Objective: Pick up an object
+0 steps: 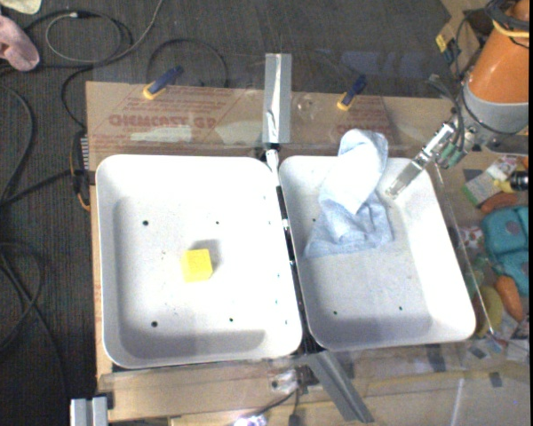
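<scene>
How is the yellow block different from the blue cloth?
The yellow block is small, square and solid; the pale blue cloth is far bigger, soft and crumpled. The block lies flat in the left bin; the cloth is heaped in the right bin, with its top over the far rim. Both lie in white bins.

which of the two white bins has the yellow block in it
The left bin. The yellow block lies on its floor; the right bin holds a pale blue cloth.
</scene>
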Controlling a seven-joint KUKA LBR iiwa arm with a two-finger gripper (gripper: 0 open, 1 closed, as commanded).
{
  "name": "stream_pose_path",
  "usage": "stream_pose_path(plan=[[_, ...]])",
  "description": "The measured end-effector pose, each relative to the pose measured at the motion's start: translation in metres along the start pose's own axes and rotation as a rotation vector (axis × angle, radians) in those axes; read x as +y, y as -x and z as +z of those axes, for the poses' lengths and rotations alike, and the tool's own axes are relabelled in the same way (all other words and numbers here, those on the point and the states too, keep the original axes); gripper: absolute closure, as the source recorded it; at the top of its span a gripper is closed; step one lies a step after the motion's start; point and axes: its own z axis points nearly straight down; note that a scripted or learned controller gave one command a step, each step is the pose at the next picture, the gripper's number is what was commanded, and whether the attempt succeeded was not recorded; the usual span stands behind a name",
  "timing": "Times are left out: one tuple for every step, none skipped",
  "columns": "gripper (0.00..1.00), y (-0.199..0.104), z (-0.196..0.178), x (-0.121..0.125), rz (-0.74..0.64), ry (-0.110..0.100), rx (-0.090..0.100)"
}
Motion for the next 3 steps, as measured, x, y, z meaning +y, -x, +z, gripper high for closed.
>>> stream_pose_path(plan=[[0.00,0.010,0.023,-0.015,-0.030,-0.001,0.001],[0.00,0.003,0.129,-0.022,-0.189,0.004,0.000],[0.00,-0.010,-0.008,-0.031,0.214,0.001,0.001]])
